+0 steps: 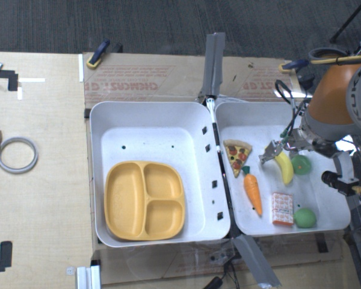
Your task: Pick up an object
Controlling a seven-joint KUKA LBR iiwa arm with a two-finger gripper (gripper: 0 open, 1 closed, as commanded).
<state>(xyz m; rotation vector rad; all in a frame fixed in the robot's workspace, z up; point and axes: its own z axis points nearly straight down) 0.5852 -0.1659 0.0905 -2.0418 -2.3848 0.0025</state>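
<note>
My gripper (275,152) hangs low over the right bin (253,120), just at the upper end of a yellow banana (286,170). A green round thing (301,165) lies against the banana's right side. To the left are a pizza slice (236,154) and an orange carrot (253,193). Near the bin's front lie a small red and white box (282,209) and a green ball (305,217). Whether the gripper touches the banana cannot be made out.
The left bin (144,125) holds a yellow divided plate (145,198). A grey divider post (213,62) stands between the bins at the back. A roll of tape (17,155) lies on the bench at far left, and a blue clamp (98,53) sits behind the left bin.
</note>
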